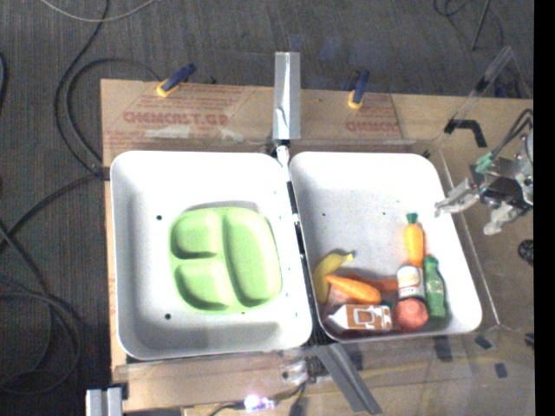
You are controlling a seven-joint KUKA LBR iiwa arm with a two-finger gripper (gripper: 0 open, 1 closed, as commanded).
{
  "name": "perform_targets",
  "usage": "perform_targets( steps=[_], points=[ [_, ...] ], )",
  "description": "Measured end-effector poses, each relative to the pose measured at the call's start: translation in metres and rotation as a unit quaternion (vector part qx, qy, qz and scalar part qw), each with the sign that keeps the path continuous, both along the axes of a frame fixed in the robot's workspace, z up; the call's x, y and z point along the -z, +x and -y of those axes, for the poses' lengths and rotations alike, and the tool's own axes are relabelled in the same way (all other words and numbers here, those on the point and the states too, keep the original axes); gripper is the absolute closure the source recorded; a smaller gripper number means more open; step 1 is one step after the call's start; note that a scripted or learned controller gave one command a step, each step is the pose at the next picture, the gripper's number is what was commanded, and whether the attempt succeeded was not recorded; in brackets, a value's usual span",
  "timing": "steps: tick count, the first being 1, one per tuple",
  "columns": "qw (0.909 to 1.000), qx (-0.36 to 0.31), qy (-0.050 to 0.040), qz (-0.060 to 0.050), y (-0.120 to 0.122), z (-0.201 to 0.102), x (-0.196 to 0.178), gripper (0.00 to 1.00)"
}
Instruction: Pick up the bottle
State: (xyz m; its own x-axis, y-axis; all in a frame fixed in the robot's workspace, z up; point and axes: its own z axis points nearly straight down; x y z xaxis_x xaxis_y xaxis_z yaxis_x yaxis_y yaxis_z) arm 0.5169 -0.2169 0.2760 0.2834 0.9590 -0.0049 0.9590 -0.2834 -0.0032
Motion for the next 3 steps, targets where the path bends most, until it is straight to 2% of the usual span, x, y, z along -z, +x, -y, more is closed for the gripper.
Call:
perform_targets(
  steps=[1, 2, 3],
  points=[
    [0.9999, -0.01, 0.0038, -0.001, -0.02, -0.009, 0.16, 0.0],
    [0.9999, 0.008, 0.0091, 0.007, -0.023, -0.01, 0.182, 0.0],
    [0.9999, 0.009, 0.0026, 0.013, -0.02, -0.006, 0.175, 1.0]
  ],
)
